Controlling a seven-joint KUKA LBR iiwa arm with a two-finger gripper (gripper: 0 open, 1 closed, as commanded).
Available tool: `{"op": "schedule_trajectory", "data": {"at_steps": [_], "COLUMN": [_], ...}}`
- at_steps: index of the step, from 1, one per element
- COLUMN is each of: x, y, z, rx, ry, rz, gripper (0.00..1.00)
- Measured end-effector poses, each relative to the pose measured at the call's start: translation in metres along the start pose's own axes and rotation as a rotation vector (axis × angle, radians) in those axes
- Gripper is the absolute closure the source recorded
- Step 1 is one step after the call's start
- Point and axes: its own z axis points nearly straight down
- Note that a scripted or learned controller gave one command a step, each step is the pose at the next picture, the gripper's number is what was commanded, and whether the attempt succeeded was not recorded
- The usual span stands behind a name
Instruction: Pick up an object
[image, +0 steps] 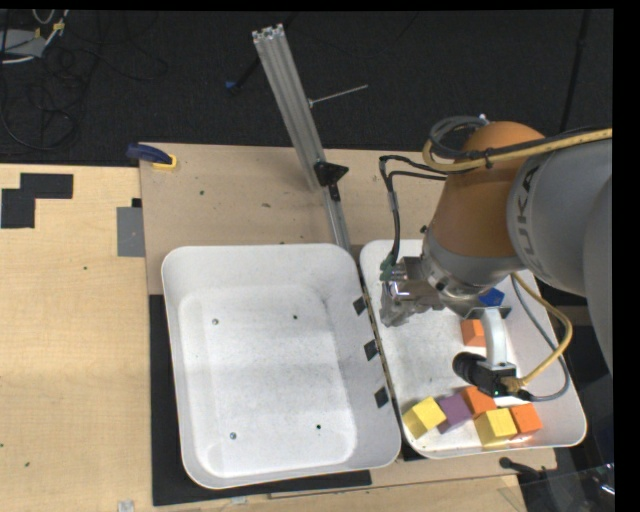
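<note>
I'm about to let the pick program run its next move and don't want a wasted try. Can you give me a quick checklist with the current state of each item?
1. Objects present in the right bin: ok; yellow block, purple block, orange block lie near its front edge.
2. Gripper over the right bin: ok, near its left wall.
3. Gripper above a block: not ok; blocks lie nearer the front.
4. Finger state: cannot tell.
5. Object in grasp: cannot tell.

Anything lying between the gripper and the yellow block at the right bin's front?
In the camera view, only bare white bin floor lies between the gripper and the yellow block; the other blocks sit further right.
</note>
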Motion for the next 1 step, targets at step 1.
{"op": "schedule_trajectory", "data": {"at_steps": [1], "x": [0.0526], "y": [0.0253], "z": [-0.01], "rx": [-0.002], "ry": [-0.001], "rz": [0.0], "gripper": [1.0]}}
